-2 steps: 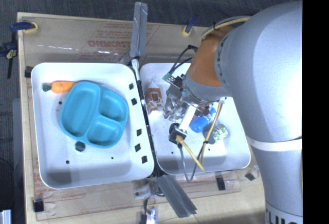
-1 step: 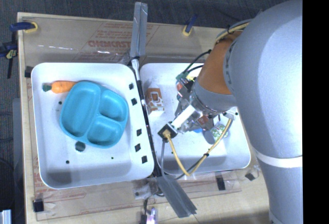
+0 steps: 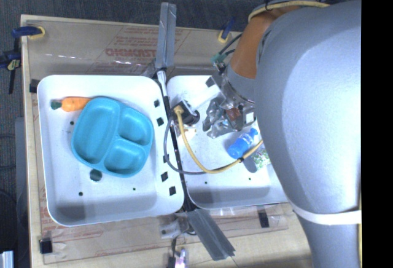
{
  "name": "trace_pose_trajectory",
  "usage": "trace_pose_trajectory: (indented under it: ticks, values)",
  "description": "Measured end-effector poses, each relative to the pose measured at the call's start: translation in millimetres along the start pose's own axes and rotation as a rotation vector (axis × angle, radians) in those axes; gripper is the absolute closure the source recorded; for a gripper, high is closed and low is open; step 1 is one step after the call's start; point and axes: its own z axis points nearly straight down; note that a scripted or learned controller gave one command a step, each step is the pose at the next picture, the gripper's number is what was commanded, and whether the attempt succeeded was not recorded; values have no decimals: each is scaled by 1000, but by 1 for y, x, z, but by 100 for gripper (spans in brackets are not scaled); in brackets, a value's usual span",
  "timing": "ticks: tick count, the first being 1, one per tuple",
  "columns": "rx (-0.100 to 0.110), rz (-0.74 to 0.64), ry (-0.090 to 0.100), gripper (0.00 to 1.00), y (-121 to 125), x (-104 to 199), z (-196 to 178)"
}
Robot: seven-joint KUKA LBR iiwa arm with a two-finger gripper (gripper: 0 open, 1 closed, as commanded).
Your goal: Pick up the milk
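The arm [image 3: 307,76] hides much of the right bin [image 3: 209,196], its gripper [image 3: 222,118] too cluttered to tell its state, just beside a blue bottle [image 3: 241,144].

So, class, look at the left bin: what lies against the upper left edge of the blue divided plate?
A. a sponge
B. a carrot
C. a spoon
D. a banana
B: an orange carrot with a green stem end lies in the left bin, touching the upper left edge of the blue divided plate.
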Motion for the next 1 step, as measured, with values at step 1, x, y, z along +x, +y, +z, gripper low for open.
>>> trace_pose_trajectory:
  ticks: [1]
  values:
    - [-2, -9, 3, 100, -40, -11, -45]
